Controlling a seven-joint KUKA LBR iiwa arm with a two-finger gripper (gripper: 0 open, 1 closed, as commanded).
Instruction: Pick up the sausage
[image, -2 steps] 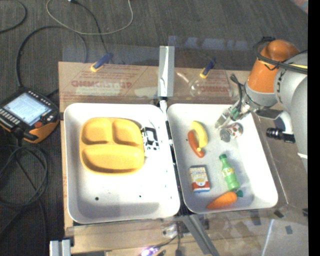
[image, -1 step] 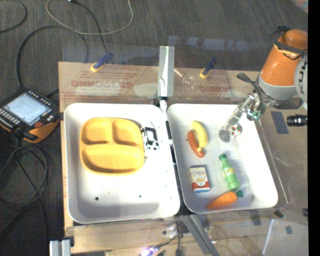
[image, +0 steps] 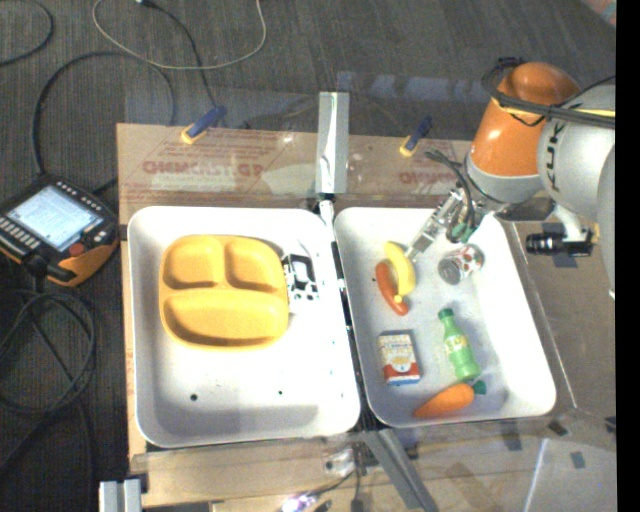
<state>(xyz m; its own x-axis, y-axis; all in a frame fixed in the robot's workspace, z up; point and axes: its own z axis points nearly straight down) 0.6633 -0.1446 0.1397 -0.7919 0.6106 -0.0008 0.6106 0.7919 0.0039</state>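
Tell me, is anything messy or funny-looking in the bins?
Not much. The banana lies partly on top of the sausage in the right bin, with the pincer beside them. The yellow tray sits neatly in the left bin.

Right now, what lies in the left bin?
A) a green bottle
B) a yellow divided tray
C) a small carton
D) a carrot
B: the yellow divided tray sits in the left bin, while the green bottle, carrot and small carton all lie in the right bin.
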